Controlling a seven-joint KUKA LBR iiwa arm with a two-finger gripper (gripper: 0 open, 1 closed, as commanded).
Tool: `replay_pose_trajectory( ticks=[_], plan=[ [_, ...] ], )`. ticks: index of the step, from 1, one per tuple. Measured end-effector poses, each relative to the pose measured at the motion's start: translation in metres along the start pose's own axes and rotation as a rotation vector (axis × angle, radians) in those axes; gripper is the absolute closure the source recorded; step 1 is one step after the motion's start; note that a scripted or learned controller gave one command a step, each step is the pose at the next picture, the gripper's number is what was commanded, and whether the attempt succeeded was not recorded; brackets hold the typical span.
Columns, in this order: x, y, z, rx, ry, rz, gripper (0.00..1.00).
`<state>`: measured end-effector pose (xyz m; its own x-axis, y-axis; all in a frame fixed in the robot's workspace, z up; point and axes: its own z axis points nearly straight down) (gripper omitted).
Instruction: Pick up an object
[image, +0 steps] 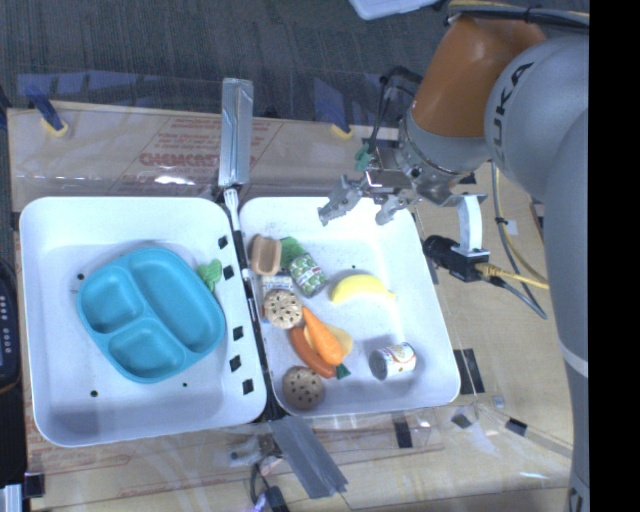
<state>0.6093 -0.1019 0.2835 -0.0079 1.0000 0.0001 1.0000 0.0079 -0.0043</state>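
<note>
My gripper (362, 207) hangs over the back edge of the right bin (425, 300), its two fingers spread apart with nothing between them. Below it in that bin lie a yellow banana (358, 288), an orange carrot (318, 343), a small can on its side (394, 360), a green-labelled can (305, 273), a bread piece (264, 254), a chocolate-chip cookie (282, 309) and a brown round cookie (301, 387). The banana is the nearest item, a little forward of the fingers.
The left bin (60, 390) holds a blue divided plate (148, 312) and a small green item (210, 272) by the divider. A grey metal bar (236, 130) stands at the back between the bins. Cables (510, 275) run along the right side.
</note>
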Motion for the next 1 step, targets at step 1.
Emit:
replay_pose_trajectory(
  ticks=[1],
  plan=[
    [0.0040, 0.0041, 0.1669, 0.013, 0.002, -0.015, 0.00]
  ],
)
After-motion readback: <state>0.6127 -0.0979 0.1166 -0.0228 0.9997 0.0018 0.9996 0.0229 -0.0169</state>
